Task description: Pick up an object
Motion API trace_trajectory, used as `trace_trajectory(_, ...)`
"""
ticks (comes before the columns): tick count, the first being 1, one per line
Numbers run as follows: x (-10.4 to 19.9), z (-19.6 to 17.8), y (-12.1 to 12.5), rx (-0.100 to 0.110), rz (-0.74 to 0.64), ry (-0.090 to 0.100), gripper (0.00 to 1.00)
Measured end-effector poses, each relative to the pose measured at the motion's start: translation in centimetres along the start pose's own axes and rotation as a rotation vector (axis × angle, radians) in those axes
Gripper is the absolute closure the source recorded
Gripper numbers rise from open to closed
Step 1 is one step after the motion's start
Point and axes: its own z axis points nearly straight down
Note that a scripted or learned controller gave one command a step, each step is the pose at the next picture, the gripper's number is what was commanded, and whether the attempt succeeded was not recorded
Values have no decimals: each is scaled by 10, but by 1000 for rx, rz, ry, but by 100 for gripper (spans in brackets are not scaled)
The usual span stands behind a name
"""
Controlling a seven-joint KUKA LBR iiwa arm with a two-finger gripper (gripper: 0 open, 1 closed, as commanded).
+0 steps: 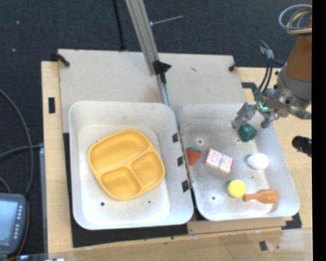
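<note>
The right bin (206, 125) holds several small objects: a dark green lump (248, 132), a red strawberry-like piece (193, 155), a pink and white box (219, 161), a white egg shape (257, 161), a yellow ball (237, 188) and an orange drumstick-like piece (261, 196). My gripper (254, 120) hangs over the bin's far right part, open, with one finger (241, 117) to the left and the other to the right. The green lump lies just below the fingertips, nearer the left one. Nothing is clamped between the fingers.
A yellow divided plate (126, 163) lies in the left bin (81, 118). A slanted aluminium post (144, 29) rises behind the bins' shared wall. A monitor (5, 224) sits at the bottom left, off the bench.
</note>
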Motion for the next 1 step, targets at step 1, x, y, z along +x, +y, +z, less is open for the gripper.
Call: trace_trajectory(1, 6, 61, -2, 7, 3, 0, 0)
